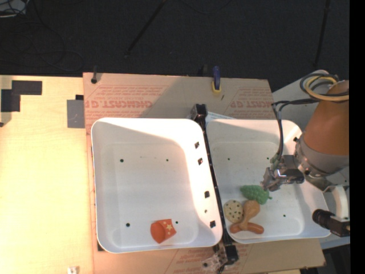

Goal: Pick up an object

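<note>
The tool (272, 180) hung low in the right bin (251, 136), just beside the green toy (255, 194); we could not tell its state. Near that toy lay a speckled cookie (232, 210) and a tan drumstick (249, 212). We saw a red block (163, 230) in the left bin (142, 147).

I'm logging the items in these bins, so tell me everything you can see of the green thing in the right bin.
The green thing is a small, lumpy, leafy-looking piece, apparently toy food in plastic or rubber, bright green with a bumpy surface. It lies flat on the floor of the right bin, near its middle front. The tool sits just beside its upper right edge; whether they touch cannot be told. A tan drumstick-shaped toy lies right below it, apparently touching.
</note>
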Controlling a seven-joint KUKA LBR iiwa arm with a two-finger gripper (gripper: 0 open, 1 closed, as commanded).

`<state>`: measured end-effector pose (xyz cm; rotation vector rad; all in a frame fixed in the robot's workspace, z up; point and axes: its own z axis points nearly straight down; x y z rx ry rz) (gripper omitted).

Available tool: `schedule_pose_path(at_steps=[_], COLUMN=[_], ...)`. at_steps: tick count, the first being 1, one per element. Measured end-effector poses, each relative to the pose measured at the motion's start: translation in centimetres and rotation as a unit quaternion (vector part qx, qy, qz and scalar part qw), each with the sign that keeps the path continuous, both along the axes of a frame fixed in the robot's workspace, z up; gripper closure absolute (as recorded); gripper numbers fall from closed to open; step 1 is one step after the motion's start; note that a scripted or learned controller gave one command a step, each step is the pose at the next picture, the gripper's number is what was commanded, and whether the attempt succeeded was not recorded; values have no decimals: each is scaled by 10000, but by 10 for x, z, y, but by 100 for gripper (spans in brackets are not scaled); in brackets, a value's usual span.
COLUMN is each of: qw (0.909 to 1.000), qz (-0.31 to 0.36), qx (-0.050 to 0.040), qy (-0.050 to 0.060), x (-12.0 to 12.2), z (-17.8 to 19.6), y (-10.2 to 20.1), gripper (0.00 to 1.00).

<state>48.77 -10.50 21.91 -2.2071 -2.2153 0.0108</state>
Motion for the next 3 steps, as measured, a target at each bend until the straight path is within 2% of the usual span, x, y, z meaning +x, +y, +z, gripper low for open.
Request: schedule_pose_path(at_steps=[1,2,3], qw=[9999,10000,10000], qz=[-6,29,-50], qx=[-30,-16,-29], qy=[-130,-74,29], x=[-11,-11,-17], z=[126,137,-40], y=[16,103,34], gripper=[100,100,100])
